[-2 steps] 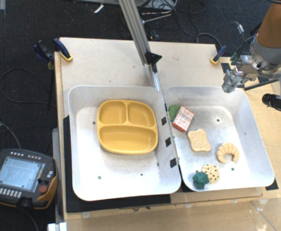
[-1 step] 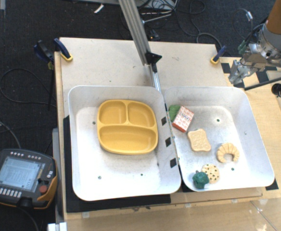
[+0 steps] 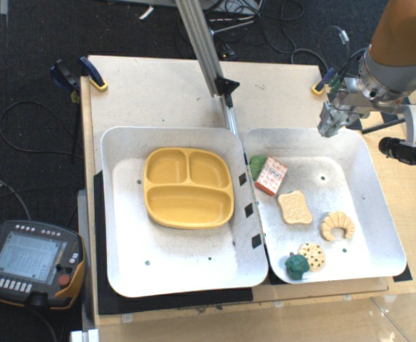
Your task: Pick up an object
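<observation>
The right bin (image 3: 368,184) holds several small items: a red and white carton (image 3: 271,176), a green piece (image 3: 256,165) beside it, a tan toast slice (image 3: 294,208), a croissant (image 3: 338,226), a spotted cookie (image 3: 312,256) and a dark green broccoli piece (image 3: 296,265). My gripper (image 3: 329,123) hangs above the far edge of the right bin, well away from all of them. Nothing shows at its tip.
A yellow divided plate (image 3: 189,187) lies in the left bin (image 3: 122,255). A metal pole (image 3: 202,38) slants across the bench's back to the bins' divide. Blue and yellow clamps (image 3: 90,73) grip the back corners. A teach pendant (image 3: 28,262) lies on the floor at left.
</observation>
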Controlling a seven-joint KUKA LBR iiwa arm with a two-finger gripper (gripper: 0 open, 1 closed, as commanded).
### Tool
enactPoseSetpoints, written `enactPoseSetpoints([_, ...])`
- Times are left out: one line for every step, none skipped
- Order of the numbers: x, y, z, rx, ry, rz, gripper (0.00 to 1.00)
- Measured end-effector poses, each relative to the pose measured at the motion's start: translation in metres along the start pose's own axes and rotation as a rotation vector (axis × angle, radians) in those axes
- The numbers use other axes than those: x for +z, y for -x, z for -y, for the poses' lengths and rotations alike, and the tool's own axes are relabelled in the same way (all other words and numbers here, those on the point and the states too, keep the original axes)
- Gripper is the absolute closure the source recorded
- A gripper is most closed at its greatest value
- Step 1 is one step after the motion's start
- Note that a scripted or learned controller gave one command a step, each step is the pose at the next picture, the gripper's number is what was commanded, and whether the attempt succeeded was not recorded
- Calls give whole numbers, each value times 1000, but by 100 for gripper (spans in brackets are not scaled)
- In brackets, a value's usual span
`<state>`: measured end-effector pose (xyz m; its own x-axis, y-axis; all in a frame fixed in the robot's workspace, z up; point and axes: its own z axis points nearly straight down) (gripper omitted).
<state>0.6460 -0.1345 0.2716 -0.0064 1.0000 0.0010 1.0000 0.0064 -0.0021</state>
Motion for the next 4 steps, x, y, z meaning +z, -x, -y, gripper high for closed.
enactPoseSetpoints([-1, -58, 17, -2, 2, 0, 100])
enactPoseSetpoints([2, -111, 40, -2, 0, -1, 100])
enactPoseSetpoints([22, -167, 54, -2, -1, -1, 100])
enactPoseSetpoints([20, -215, 68, -2, 0, -1, 100])
